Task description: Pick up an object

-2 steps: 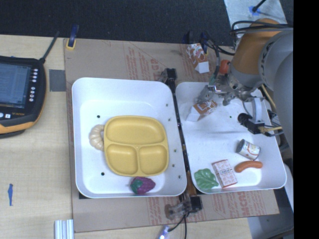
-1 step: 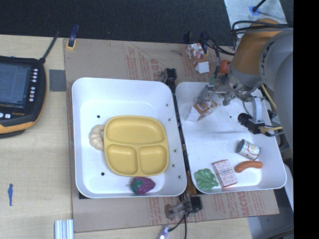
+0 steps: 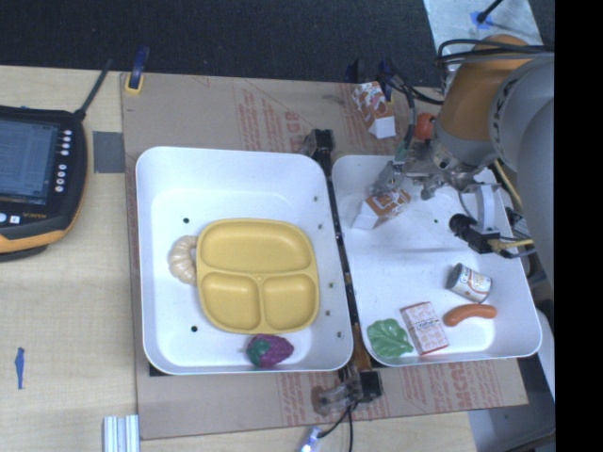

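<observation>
My gripper (image 3: 394, 188) hangs over the far left part of the right bin (image 3: 429, 243), below the arm's orange band. A small brown and white carton (image 3: 385, 202) sits between its fingers, and the fingers are shut on it. Toward the bin's near right lie a small tin can (image 3: 468, 282), an orange sausage (image 3: 468, 315), a red and white packet (image 3: 424, 328) and a green leaf (image 3: 386, 337).
The left bin (image 3: 165, 186) holds a yellow divided tray (image 3: 256, 274), a beige pastry (image 3: 182, 257) at the tray's left and a purple berry (image 3: 269, 349) in front of it. A second small carton (image 3: 373, 104) stands on the cardboard behind the bins. A control pendant (image 3: 33, 177) lies far left.
</observation>
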Controlling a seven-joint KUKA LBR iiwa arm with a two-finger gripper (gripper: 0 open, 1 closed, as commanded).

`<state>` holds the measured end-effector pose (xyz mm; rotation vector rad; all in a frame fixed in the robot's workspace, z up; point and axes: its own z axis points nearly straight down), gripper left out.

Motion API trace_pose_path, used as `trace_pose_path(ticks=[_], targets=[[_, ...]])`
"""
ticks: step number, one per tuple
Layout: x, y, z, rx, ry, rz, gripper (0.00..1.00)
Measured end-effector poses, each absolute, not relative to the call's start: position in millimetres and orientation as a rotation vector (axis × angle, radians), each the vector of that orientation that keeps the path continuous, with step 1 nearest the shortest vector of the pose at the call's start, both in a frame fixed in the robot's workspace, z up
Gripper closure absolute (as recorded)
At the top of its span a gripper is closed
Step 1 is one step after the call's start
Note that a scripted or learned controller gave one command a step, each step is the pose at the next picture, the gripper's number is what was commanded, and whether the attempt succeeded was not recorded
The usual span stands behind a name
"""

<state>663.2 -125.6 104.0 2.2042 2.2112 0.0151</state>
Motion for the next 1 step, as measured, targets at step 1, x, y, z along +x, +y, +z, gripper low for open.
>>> trace_pose_path(ticks=[1], targets=[[664.0,-110.1,103.7,2.201,2.212,0.019,0.0]])
